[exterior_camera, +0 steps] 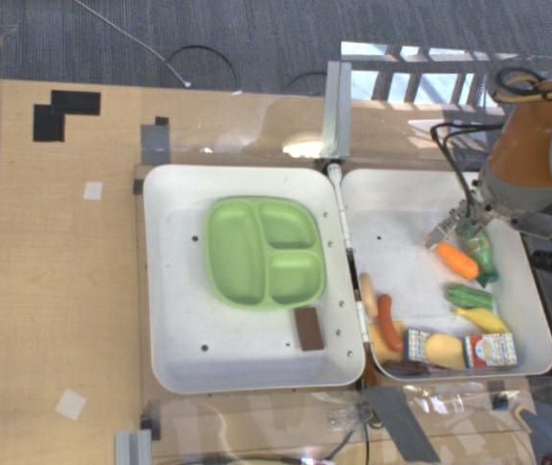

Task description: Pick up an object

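Hovering low over the right shallow white bin (537, 352), the two-finger gripper (458, 231) sits at that bin's upper right; whether the jaws are spread or clenched I cannot tell, too small and partly hidden by the wrist. Nothing is visibly between them, so no grasp is confirmed.

Progress judgement: approach stage, pick not yet done. Left to do: close on an item, lift it clear.

Likely target, judged by nearness: the small orange plastic carrot with a green top (459, 260), lying tilted on the bin floor just below the gripper tip, close but contact unclear. It looks smooth, tapered, toy-like. A dark green leafy toy piece (482, 263) lies touching or just beside it.

Further out in the same bin: a yellow-green toy vegetable (475, 298), a yellow toy banana-like piece (484, 320), a small printed carton (490, 350), a pale yellow rounded toy (443, 348), a red-orange toy sausage (386, 320).

Left white bin (165, 356): a light green 3-compartment plastic plate (261, 252) and a brown rectangular block (308, 328) just beside its lower right corner.
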You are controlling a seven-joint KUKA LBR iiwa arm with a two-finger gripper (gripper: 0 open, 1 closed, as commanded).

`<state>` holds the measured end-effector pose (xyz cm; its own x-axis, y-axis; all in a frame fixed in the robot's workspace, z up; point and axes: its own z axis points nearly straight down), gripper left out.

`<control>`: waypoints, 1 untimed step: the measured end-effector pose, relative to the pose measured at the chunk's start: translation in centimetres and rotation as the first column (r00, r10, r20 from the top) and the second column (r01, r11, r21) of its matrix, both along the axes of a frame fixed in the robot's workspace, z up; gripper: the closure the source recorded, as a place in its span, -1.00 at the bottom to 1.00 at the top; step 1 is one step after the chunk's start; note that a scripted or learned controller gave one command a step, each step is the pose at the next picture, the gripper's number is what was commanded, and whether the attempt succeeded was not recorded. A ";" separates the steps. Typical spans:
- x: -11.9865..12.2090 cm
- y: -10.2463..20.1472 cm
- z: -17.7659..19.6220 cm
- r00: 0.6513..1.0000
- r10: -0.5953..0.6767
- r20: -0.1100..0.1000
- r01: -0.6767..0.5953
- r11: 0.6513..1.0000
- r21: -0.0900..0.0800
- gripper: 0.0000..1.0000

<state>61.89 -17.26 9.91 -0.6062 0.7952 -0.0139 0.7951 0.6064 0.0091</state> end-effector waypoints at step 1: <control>-1.0 2.0 12.9 0.950 -0.311 -0.010 0.311 0.950 0.006 1.00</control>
